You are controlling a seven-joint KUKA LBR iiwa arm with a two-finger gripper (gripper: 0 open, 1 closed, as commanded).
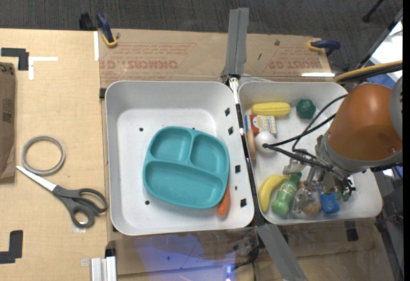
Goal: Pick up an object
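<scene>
Here the arm point(362, 123) reaches in from the right of the frame, and its hand point(314, 187) hangs low over the lower part of the right bin point(368, 209), in among a cluster of small things. Whether it is spread or pressed together, I cannot tell; cables and the wrist hide it.

Just under it, lower right of centre, lie a green bottle point(285, 193), a banana point(269, 189) to its left, a blue block point(330, 204) and a brownish lump point(312, 208). Higher in that bin sit a corn cob point(271, 109), a green ball point(305, 107), a white ball point(264, 141) and a small carton point(264, 125). The left bin point(122, 145) bears a teal divided plate point(186, 168) with a carrot point(223, 204) at its lower right edge.

The risk, as I judge it, is crowding: the things touch or nearly touch, so the hand may land on two at once, nudge the bottle aside, or slip off a rounded surface and rise with nothing.
</scene>
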